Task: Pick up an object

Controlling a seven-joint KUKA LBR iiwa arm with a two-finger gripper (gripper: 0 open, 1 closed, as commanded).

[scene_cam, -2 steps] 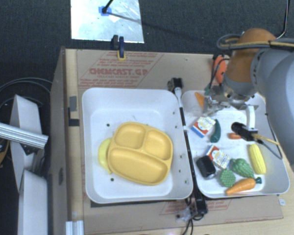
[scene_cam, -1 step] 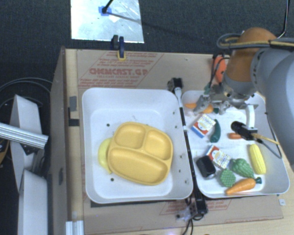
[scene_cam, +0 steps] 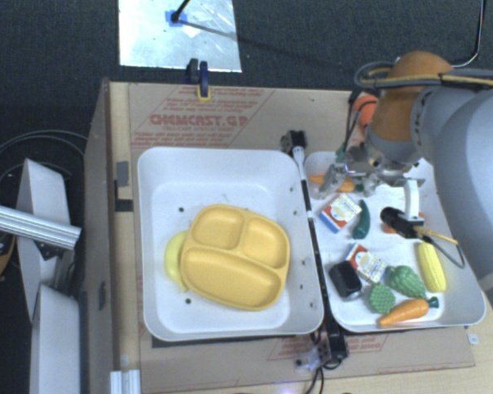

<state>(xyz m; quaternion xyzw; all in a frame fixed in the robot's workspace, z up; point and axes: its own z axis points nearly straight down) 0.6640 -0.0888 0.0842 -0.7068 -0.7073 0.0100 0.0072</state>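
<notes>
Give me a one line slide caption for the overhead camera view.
KUKA arm's end effector lowered into the right bin of toy food, beside the left bin holding a yellow divided tray.

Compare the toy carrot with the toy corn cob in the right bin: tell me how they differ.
The carrot is orange with a green stub at one end; the corn cob is yellow. The carrot tapers to a point, while the corn cob keeps an even width with rounded ends. The carrot lies roughly along the bin's near edge; the corn cob lies across that direction, beside the right wall. Both are toy vegetables lying flat in the right bin.
</notes>
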